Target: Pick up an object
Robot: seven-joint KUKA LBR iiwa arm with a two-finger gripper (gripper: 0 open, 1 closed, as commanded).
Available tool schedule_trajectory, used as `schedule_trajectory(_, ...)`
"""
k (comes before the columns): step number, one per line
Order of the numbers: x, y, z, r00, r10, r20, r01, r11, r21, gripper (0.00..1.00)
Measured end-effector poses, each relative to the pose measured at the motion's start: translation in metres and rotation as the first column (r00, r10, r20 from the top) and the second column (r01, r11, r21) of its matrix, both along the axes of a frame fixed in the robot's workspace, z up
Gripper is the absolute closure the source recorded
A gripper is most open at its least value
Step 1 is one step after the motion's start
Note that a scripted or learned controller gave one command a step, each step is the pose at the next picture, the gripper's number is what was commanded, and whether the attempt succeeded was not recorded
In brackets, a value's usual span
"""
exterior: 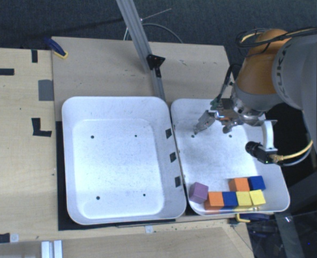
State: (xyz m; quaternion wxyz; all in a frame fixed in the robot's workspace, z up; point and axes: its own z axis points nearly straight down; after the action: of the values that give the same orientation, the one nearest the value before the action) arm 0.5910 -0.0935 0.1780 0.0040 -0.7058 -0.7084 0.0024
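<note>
Looking down through the camera view, I see the arm (pixel 276 63) reaching in from the right, its orange band above the wrist, with the pincer (pixel 205 123) hanging over the upper part of the right bin (pixel 223 160). I cannot tell whether its fingers are spread or pressed together; they are small and blurred against the white bin floor, and I see no object between them.

The things to pick lie well apart from the pincer, gathered along the near edge of the right bin. A purple block (pixel 199 191) sits farthest left, tilted, just beside the bin's wall. Next to it runs a row: an orange block (pixel 216 199), a blue block (pixel 230 199), a yellow block (pixel 244 199) and a second yellow block (pixel 258 196). Behind that row sit a second orange block (pixel 239 185) and a second blue block (pixel 256 183), touching each other.

The left bin (pixel 118 160) lies beside the right one on the wooden worktop (pixel 18 144). A slanted metal pole (pixel 136 31) crosses the upper middle, ending near the seam between the two bins. A yellow and blue item (pixel 56 47) rests at the worktop's far left corner; I cannot tell what it is.
</note>
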Motion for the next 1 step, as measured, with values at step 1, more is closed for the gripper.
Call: schedule_trajectory(1,0.024,0.0034,-0.0752,1.0,-0.001,0.001,0.001,1.0,-0.002,0.0)
